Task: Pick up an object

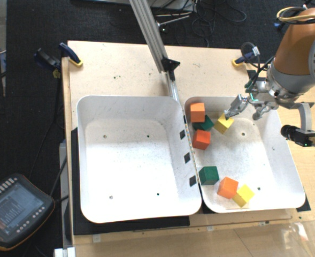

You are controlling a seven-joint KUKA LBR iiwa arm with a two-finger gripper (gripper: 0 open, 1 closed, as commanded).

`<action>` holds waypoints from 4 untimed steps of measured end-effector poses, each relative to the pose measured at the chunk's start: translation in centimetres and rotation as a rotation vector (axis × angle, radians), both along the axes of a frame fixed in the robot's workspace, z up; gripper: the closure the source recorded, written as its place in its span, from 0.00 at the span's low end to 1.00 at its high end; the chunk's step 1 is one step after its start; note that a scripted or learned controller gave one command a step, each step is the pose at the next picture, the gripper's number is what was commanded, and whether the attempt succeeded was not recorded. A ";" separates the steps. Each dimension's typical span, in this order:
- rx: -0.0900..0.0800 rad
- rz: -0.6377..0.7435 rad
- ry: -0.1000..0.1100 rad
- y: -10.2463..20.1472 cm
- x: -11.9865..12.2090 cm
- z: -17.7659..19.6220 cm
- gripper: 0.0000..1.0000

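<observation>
In the right bin [277,159], my gripper [244,114] hangs over the far part with its fingers spread open and nothing between them. A small yellow cube [224,123] lies just below and left of the left fingertip [231,113], close to it or touching. By the bin's left wall sit an orange cube [198,112], a dark green block [205,125] and a red-orange cube [202,139]. Nearer the front lie a green cube [208,174], an orange cube [228,187] and a second yellow cube [243,195].
The left bin [130,159] adjoins the right one along a shared wall. A slanted metal bar [152,33] runs down to that wall's far end. Blue and yellow clamps [69,55] [245,55] grip the bench's far corners. A teach pendant [10,210] lies at lower left.
</observation>
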State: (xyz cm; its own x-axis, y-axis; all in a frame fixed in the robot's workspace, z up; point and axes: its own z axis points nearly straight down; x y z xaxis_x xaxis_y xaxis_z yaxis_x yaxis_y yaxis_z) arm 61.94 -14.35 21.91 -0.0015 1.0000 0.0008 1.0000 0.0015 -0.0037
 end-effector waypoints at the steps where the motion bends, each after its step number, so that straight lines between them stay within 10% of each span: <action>1: -0.001 0.001 -0.004 0.0 0.1 0.2 0.00; 4: -0.006 -0.003 -0.010 1.2 -0.7 -12.1 0.00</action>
State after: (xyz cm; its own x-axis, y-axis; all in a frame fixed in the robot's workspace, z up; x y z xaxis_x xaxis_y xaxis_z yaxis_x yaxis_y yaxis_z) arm 61.25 -13.10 9.77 0.0019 1.0000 -0.0050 1.0000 -0.0018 0.0064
